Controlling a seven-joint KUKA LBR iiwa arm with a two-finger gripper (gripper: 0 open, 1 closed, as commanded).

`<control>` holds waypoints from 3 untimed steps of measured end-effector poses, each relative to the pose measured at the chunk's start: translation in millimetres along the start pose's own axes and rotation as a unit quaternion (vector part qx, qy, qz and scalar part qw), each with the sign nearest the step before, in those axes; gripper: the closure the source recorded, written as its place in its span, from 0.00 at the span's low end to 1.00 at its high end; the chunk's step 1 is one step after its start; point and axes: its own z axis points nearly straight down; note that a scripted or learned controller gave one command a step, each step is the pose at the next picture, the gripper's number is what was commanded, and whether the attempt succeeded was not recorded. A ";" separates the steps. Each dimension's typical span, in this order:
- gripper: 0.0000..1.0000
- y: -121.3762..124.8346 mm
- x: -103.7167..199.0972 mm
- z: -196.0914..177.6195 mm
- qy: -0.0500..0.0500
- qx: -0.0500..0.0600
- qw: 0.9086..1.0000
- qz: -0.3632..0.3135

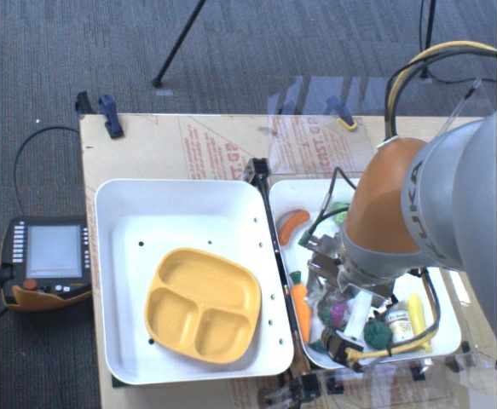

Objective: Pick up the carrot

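Observation:
The carrot (301, 312) is orange with a green top and lies lengthwise along the left wall of the right bin (449, 344), near its front. My gripper (338, 301) hangs low over the bin's middle, just right of the carrot, among small toy foods. The big grey wrist with its orange band hides much of the bin behind it. I see nothing held by the gripper.
An orange-red sausage (293, 224) lies at the right bin's back left. A purple piece (339, 314), a dark green piece (376, 331), a small can (396, 322) and a yellow piece (416, 313) crowd the front. The left bin (120, 228) holds a yellow divided plate (204, 305).

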 end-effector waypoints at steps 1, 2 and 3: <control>1.00 0.6 -2.2 -5.4 -0.002 0.007 1.000 0.000; 1.00 1.3 -4.4 -11.2 -0.005 0.013 1.000 -0.001; 1.00 1.9 -6.5 -16.7 -0.007 0.020 1.000 -0.002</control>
